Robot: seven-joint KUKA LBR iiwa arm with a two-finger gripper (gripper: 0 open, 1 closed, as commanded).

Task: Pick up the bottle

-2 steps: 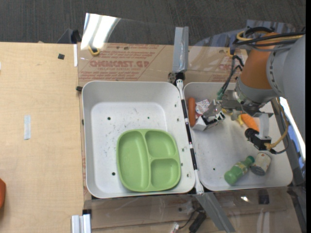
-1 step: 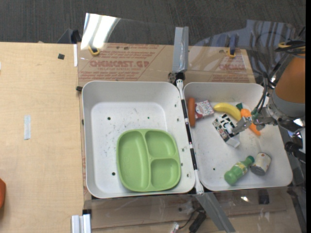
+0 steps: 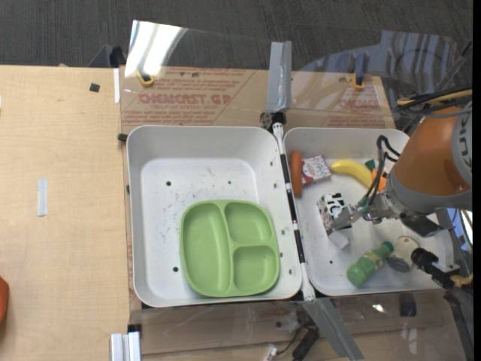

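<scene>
Tan wooden bench (image 3: pixel 60 201) with two white bins (image 3: pixel 143 201), dark floor behind; tool (image 3: pixel 342 220) grip state unclear.

floor (image 3: pixel 225 13): dark, ribbed | bench (image 3: pixel 60 201): light wood (glare on clear panel (image 3: pixel 154 47))

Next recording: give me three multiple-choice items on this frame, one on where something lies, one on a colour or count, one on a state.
1. The green plastic bottle lies in:
A. left white bin
B. right white bin
C. the wooden bench

2. Compartments in the green divided plate:
A. two
B. three
C. five

3. The bottle is:
A. upright
B. on its side
C. lifted by the gripper

Answers: 1 B, it rests near that bin's front wall. 2 B, one long section and two small ones. 3 B, it lies flat on the bin floor, apart from the gripper.
</scene>
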